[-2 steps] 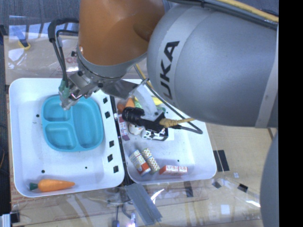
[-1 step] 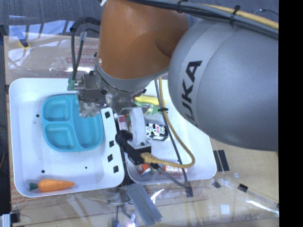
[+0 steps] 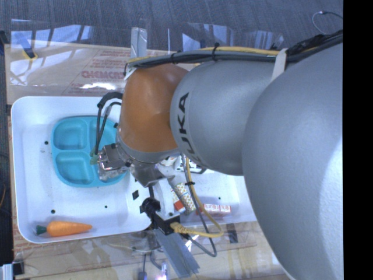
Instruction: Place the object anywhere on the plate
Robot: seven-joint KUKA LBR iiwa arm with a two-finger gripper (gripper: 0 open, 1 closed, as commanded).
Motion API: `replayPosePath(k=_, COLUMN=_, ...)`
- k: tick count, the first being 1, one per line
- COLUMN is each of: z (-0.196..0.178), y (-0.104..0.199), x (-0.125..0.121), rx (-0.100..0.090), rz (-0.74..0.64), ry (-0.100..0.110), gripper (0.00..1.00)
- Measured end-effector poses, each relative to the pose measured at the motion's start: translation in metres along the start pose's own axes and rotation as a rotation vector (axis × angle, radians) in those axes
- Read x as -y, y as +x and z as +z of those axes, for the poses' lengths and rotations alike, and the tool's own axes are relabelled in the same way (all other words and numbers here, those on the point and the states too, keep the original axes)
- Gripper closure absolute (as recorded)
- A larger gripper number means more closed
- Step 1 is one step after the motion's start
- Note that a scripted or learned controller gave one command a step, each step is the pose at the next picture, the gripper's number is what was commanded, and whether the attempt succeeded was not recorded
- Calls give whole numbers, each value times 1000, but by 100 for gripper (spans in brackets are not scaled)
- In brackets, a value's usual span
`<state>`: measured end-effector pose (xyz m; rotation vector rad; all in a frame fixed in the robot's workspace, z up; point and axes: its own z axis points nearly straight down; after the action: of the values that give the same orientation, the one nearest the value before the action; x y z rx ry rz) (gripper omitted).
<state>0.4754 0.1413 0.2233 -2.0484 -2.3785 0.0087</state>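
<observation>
Grey arm [image 3: 280, 133] bent low over bins, wrist above plate [image 3: 73, 150]; jaws' state unclear, carrot [image 3: 67, 228] apart.

So the arm [image 3: 262, 127] comes in huge from the right, 1 fat grey link filling most of that side, with the orange band [image 3: 148, 112] bulging out right in the middle. Below the band sits the grey wrist flange, and the gripper [image 3: 108, 161] pokes out leftward from it, low over the left bin's right half. Black hoses loop off the wrist, and a yellowish cable runs along the arm's top. Can't make out the fingers from here.
</observation>
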Motion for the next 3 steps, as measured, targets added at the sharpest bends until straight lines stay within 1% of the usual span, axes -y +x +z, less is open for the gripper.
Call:
replayPosePath(k=1, z=0, y=0, x=0, rx=0, rz=0, ry=-1, gripper=0)
replayPosePath(k=2, z=-10, y=1, x=-1, rx=1, rz=-7, ry=1, gripper=100)
replayPosePath(k=3, z=-10, y=1, x=-1, rx=1, rz=-7, ry=0, gripper=0)
